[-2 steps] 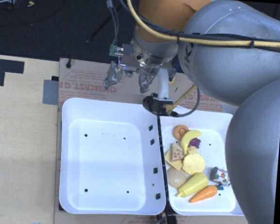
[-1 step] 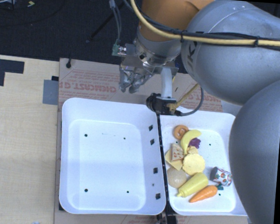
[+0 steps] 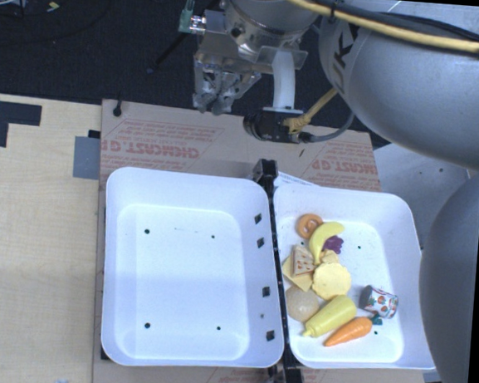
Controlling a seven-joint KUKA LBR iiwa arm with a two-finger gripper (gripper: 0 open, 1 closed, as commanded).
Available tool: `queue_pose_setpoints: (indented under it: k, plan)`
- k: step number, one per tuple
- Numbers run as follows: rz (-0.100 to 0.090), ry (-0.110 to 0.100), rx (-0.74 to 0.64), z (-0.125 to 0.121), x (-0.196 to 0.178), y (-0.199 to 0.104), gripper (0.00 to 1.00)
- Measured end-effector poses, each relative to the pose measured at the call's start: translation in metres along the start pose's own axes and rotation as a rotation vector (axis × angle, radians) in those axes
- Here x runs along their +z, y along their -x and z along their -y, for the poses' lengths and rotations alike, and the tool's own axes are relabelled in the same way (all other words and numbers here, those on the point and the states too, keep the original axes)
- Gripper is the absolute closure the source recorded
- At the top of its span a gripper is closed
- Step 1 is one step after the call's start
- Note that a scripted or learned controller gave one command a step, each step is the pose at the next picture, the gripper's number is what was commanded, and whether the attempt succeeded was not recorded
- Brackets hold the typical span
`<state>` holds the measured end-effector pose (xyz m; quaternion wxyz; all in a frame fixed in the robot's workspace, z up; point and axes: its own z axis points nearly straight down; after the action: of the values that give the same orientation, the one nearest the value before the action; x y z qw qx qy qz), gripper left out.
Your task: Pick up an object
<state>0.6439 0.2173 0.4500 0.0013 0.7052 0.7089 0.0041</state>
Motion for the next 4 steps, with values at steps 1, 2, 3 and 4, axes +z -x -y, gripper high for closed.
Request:
queue_pose_setpoints:
  k: [1, 2, 3, 4]
  plan:
    - [0.001, -0.002, 0.001, 0.027, -0.094, -0.017, 1.0]
    - [0.009, -0.019, -0.001, 0.011, -0.01, -0.028, 1.0]
    - [0.005, -0.008, -0.001, -0.001, -0.056, -0.027, 1.0]
    - [0.004, -0.008, -0.002, 0.0, -0.089, -0.028, 1.0]
